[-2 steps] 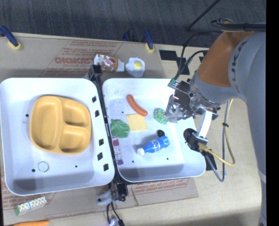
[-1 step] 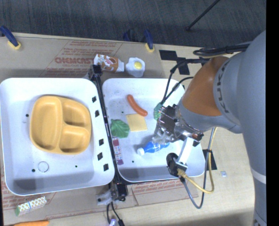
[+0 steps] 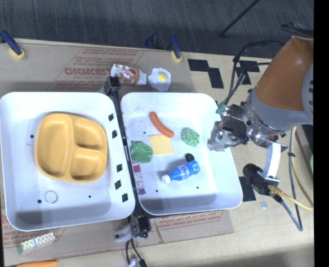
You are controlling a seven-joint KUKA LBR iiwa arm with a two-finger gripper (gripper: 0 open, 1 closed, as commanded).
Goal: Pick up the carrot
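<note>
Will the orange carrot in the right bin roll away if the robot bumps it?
Probably a bit. The carrot looks long, round and smooth, so a nudge might roll it sideways on the flat bin floor. It looks like stiff toy plastic, likely light, so it may slip when the gripper squeezes.

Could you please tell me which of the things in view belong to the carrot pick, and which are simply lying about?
Belongs to the job:
carrot, in the right bin
claw, over that bin's right rim

Just lying about:
cheese slice
green leaf
green dotted piece
blue bottle
yellow tray in the left bin
</note>
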